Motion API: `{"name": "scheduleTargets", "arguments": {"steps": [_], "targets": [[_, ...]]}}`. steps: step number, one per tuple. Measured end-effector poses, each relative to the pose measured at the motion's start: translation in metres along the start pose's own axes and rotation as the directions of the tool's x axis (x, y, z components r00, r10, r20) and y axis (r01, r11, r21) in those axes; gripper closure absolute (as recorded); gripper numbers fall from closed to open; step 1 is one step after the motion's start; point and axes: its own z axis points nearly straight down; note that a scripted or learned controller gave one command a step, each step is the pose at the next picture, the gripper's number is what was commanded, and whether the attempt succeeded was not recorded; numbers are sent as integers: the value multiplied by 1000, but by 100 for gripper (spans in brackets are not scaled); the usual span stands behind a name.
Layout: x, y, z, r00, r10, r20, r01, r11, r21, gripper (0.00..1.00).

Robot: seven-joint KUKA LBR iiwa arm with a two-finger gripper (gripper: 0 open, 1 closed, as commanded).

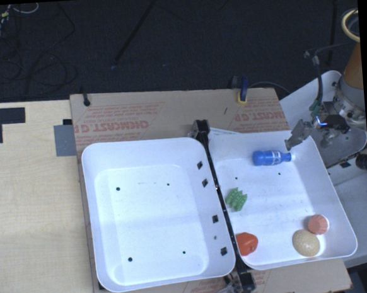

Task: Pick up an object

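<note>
Clearly risky: claw [310, 129] spread apart beside right bin [340, 206] rim; could nudge round blue bottle [272, 158], rolling it away.

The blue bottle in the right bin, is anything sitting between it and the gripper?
Nothing visible does. The gripper hangs at the right bin's upper right edge, and the blue bottle lies just left of it on bare bin floor.

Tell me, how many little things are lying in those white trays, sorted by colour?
Blue: 1, the blue bottle
Green: 1, the green piece
Red-orange: 1, the red lump
Pinkish: 1, the pink round piece
Beige: 1, the beige ball
Total: 5, all in the right bin.
</note>
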Motion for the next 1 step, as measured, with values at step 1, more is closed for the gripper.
{"name": "scheduleTargets", "arguments": {"steps": [1], "targets": [[-15, 18, 137, 1000, 0, -3, 0, 1000, 12, 0]]}}
